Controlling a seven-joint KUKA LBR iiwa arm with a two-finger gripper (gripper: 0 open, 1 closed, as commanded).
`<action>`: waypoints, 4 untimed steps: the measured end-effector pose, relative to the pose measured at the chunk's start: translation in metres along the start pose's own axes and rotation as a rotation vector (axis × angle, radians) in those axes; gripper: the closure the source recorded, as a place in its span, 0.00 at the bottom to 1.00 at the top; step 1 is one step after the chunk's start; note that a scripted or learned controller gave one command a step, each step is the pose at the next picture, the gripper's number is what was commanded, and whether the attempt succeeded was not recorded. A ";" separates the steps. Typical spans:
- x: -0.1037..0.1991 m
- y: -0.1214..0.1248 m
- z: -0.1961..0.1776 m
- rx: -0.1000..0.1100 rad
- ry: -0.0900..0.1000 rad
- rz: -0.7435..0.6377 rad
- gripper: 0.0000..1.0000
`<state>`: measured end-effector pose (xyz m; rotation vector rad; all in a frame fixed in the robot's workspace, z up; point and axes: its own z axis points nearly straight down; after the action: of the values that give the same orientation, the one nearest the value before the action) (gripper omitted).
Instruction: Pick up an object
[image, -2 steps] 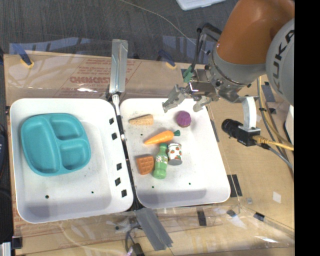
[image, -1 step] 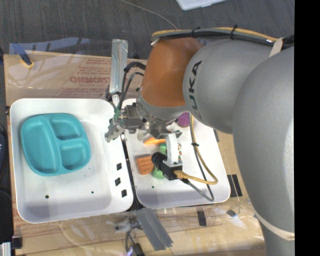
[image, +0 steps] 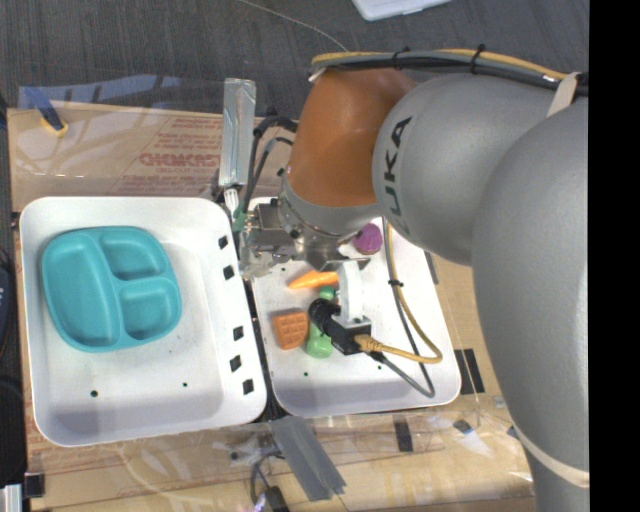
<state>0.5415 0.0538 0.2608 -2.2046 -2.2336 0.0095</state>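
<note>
My gripper hangs over the left edge of the right bin, near the wall between the two bins. An orange carrot-shaped piece lies just to its right. Further toward the front lie an orange-brown block and a green piece, side by side. A purple piece peeks out from under the wrist at the back of the bin. The big grey and orange arm hides much of this bin's back half.
A teal divided plate lies in the left bin, toward its back left. Brown cardboard and tape surround both bins on the bench.
</note>
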 end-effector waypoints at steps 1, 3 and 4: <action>-0.050 -0.024 -0.072 -0.011 0.001 0.009 1.00; 0.028 -0.062 -0.181 -0.007 0.004 -0.004 1.00; -0.050 -0.065 -0.181 -0.004 0.000 0.010 1.00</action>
<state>0.4780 0.0033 0.4421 -2.2186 -2.2243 0.0053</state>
